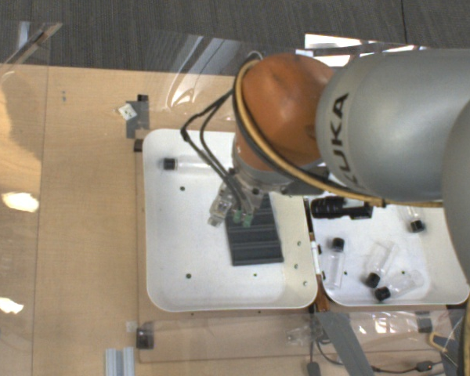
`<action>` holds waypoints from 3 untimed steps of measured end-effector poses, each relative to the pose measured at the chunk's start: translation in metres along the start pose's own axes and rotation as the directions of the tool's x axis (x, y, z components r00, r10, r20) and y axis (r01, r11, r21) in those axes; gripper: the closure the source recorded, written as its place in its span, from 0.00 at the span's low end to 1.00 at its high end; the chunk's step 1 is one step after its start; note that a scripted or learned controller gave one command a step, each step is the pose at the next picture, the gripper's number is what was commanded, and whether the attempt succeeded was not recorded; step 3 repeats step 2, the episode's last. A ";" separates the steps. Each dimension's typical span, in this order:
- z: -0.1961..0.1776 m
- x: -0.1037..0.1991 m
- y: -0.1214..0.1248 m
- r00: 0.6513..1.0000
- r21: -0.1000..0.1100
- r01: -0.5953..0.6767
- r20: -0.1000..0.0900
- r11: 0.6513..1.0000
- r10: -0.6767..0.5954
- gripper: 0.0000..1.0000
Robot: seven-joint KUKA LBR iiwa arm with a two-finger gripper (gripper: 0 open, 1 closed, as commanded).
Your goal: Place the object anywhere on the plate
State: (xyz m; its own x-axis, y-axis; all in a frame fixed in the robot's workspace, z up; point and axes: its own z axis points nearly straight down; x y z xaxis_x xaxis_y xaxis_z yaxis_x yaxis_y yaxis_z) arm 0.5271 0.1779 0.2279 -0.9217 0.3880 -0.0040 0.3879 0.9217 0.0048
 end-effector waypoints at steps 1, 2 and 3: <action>0.079 -0.032 0.076 0.994 0.002 -0.111 -0.001 0.994 0.111 1.00; 0.136 0.003 0.062 0.962 -0.011 -0.272 0.005 0.962 0.272 1.00; 0.136 0.003 0.062 0.962 -0.011 -0.272 0.005 0.962 0.272 1.00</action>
